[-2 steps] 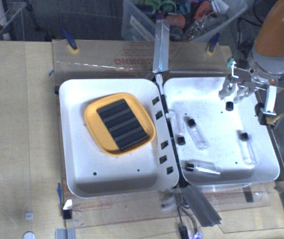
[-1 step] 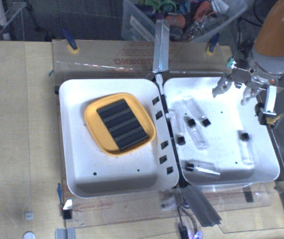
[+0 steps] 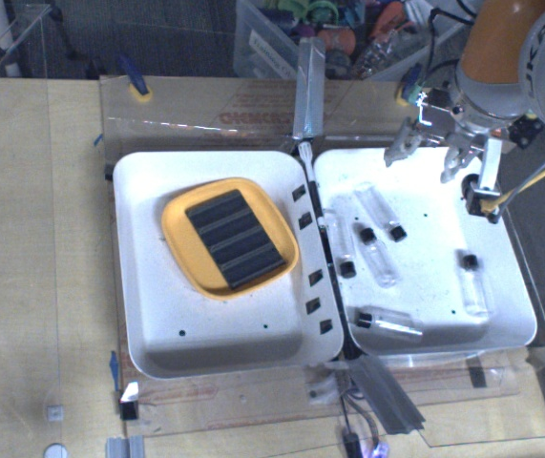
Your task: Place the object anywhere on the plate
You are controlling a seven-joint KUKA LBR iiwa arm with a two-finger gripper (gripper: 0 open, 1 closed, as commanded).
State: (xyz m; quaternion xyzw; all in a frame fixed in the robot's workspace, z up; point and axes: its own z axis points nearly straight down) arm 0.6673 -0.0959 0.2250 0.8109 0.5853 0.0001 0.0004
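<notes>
Lowest in the right bin, at about 6 o'clock, lies one clear vial with a black cap. Three more clear vials lie around the middle of this bin, and another lies at 4 o'clock. From the gripper, they all lie toward 6 o'clock, well apart from it. Its fingers are spread and pinch nothing. Over in the left bin, the yellow plate carries a black ribbed block.

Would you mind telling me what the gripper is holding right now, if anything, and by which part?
Nothing is held. The gripper hangs open over the back of the right bin, apart from the clear vials lying below.
</notes>
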